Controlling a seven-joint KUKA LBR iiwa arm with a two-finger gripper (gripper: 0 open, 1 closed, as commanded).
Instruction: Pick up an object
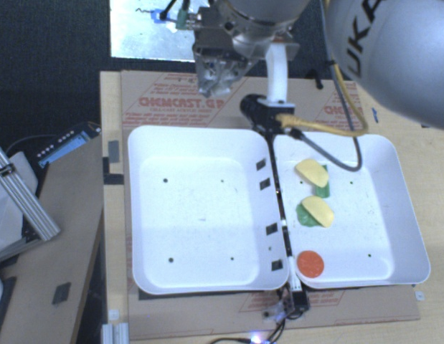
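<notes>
Three small objects lie in the right bin [394, 192]. A yellow piece on a green one [312, 173] rests near the bin's upper left. Just below it sits a second yellow-and-green piece [316, 211]. An orange-red disc [310, 264] lies by the bin's front left corner. My gripper [218, 77] hangs high above the back edge of the left bin [193, 213], well away from all three objects. Nothing shows between its fingers from this angle.
The two white bins meet at a dark divider with clips [275, 206]. A yellow cable [329, 129] and a black cable run over the right bin's back rim. A metal rail [21, 199] lies on the bench at left.
</notes>
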